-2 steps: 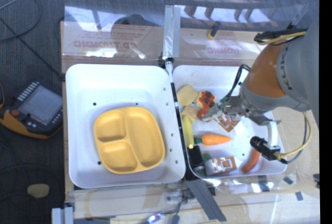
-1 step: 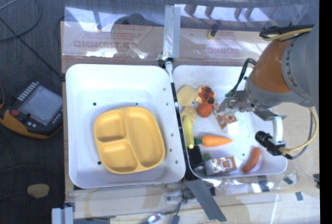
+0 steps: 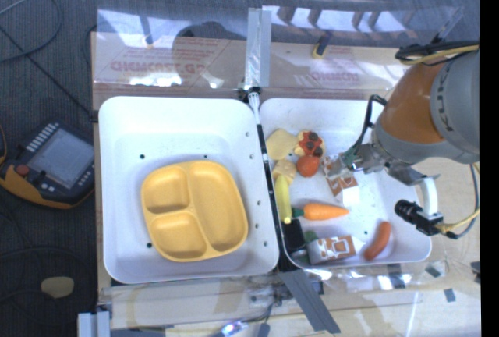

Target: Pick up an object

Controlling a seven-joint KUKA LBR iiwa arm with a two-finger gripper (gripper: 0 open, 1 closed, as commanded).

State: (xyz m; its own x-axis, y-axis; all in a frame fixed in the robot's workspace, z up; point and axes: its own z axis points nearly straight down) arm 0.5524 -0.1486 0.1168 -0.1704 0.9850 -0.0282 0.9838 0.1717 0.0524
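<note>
Camera view: yellow tray point(image 3: 193, 210) in left bin point(image 3: 117, 172)

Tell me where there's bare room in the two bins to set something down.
Left bin: bare floor rings the yellow divided plate, widest along the far wall. Right bin: crowded along its left side and near edge; bare floor lies between the carrot and sausage.

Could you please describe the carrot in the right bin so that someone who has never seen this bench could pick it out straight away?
Start at the right bin, the one crowded with toy food. Near its middle lies the carrot, stretched sideways with its point toward the arm. It is plain orange and tapered, unlike the yellow corn cob to its left and the red sausage nearer the bin's front right corner.
</note>
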